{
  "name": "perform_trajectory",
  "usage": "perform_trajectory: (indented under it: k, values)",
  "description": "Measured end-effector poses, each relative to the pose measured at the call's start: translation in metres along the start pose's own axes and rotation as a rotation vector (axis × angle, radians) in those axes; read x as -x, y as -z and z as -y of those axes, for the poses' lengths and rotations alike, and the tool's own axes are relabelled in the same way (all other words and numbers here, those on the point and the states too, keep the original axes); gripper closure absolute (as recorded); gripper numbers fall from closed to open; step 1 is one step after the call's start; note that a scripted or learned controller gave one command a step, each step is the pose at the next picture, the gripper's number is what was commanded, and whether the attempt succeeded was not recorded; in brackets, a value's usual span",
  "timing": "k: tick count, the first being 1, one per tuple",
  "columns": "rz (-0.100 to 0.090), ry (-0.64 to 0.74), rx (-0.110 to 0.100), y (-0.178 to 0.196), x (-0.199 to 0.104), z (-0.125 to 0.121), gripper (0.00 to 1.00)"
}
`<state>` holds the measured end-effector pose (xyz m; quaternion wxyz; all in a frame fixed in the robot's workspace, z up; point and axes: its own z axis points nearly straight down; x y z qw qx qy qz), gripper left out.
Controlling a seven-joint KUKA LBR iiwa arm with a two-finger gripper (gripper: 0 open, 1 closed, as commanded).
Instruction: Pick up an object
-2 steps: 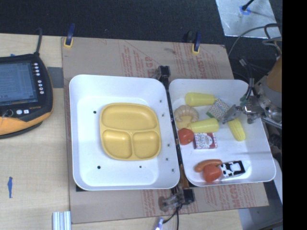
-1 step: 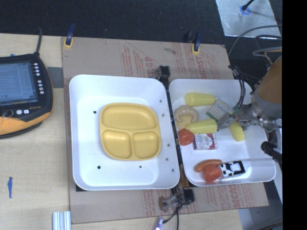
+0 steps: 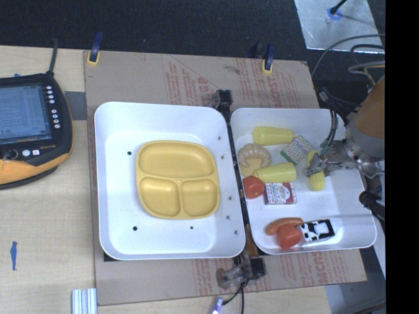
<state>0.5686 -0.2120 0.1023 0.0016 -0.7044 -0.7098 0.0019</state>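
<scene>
Camera view from above, nearest edge first: at the front of the right bin (image 3: 353, 241) lie a red tomato (image 3: 289, 237) touching a sausage (image 3: 283, 225), and beside them a black-and-white packet (image 3: 319, 229). Further in sit a red-and-white packet (image 3: 279, 193), a second tomato (image 3: 253, 187), two yellow corn cobs (image 3: 277, 173) (image 3: 272, 135), one pale round pastry (image 3: 253, 154), a green-patterned packet (image 3: 298, 149) and a small yellow piece (image 3: 317, 181). My jaws (image 3: 322, 165) hang just over that yellow piece (whether wide or narrow I cannot tell; wrist and cables blur them). The left bin (image 3: 111, 227) holds one yellow three-compartment tray (image 3: 177, 178). On the desk (image 3: 39, 241) at far left rests a pendant (image 3: 29, 126), cut off by the frame.
</scene>
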Motion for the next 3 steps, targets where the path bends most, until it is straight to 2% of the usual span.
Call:
perform_trajectory:
  k: [1, 2, 3]
  values:
    - [-0.001, -0.002, 0.003, -0.010, -0.045, -0.056, 1.00]
    - [0.002, -0.005, -0.005, -0.010, -0.108, -0.083, 1.00]
    - [-0.002, -0.003, 0.003, 0.091, -0.177, -0.051, 1.00]
